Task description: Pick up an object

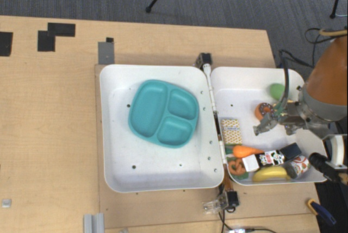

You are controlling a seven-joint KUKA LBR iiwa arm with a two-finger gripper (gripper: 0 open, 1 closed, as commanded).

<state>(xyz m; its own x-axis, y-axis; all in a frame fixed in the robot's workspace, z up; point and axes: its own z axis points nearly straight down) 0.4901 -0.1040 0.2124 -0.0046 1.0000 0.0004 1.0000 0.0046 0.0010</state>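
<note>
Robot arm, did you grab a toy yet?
Not yet. The tool hangs over the right bin, with no toy seen between its fingers. The carrot, banana and green ball lie in that bin. Grabbing and lifting one are left.

The arm (331,77) runs off the right edge, so most of its body is cut away. It covers part of a green object (277,90) in the right bin (239,82) (its shape cannot be told). The small orange item (264,109) beside it is too blurred to identify.
</note>
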